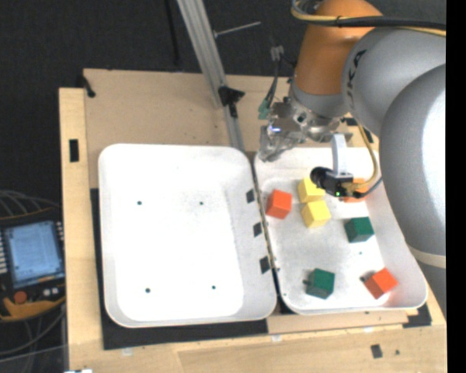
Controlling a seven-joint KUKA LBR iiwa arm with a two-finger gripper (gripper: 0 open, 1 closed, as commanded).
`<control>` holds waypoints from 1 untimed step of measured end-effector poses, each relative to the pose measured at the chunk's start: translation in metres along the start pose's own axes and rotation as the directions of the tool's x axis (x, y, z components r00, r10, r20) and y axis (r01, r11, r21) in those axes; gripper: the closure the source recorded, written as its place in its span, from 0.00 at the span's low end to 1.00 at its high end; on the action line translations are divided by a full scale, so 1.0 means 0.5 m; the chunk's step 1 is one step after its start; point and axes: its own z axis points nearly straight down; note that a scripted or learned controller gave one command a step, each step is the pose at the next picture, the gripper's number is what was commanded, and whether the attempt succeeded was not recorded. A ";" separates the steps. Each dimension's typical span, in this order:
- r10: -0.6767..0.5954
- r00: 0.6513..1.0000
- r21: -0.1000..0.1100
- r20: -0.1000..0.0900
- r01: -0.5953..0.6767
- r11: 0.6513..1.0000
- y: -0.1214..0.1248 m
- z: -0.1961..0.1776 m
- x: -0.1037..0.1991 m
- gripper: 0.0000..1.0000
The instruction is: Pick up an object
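Observation:
Several small blocks lie in the right bin (343, 261). An orange block (278, 203) sits near its left wall. Two yellow blocks (311, 189) (316, 213) touch each other just right of it. A green block (359, 229) is further right, another green block (320, 283) is near the front, and a second orange block (380, 283) lies at the front right corner. My gripper (275, 141) hangs over the bin's back left corner, behind the orange block and apart from all the blocks. Nothing shows in its grasp.
The left bin (179, 231) lies beside the right one, with small black clips along the shared wall (258, 228). A slanted metal pole (210, 61) rises behind the bins. A black connector with cable (332, 180) hangs from the arm over the yellow blocks. A handheld screen (27, 255) sits far left.

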 end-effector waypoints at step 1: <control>0.000 1.000 0.001 0.000 0.000 1.000 -0.011 0.002 0.101 1.00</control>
